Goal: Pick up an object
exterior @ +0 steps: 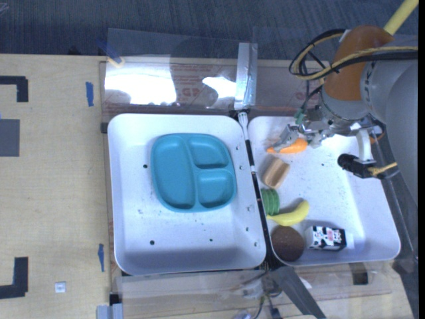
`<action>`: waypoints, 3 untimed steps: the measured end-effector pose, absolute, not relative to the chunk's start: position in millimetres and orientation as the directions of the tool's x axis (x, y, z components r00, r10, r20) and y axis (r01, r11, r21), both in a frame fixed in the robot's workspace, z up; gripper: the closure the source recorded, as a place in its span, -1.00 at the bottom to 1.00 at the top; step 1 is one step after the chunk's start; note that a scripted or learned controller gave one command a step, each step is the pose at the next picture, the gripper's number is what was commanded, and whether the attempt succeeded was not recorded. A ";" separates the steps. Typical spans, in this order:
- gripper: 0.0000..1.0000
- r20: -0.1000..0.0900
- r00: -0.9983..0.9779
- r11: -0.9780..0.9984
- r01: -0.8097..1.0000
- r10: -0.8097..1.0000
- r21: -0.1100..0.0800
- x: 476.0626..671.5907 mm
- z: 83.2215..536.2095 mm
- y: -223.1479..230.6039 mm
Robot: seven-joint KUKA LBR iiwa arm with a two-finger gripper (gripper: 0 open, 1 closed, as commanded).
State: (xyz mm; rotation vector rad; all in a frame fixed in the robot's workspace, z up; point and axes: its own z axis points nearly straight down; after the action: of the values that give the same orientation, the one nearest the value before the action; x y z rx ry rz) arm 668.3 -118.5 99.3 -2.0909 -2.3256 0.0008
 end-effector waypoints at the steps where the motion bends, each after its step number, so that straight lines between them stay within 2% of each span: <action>1: 1.00 -0.007 -0.110 0.110 0.993 0.994 0.037 678.7 118.9 -118.6; 2: -1.00 -0.003 -0.111 0.111 0.993 0.994 0.030 677.3 116.3 -117.4; 3: -1.00 -0.002 -0.192 0.192 0.981 0.981 0.002 611.5 86.3 -168.9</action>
State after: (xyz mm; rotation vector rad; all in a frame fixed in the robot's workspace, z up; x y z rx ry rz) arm 611.5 -168.9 86.3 -1.9981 -2.4279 -0.0004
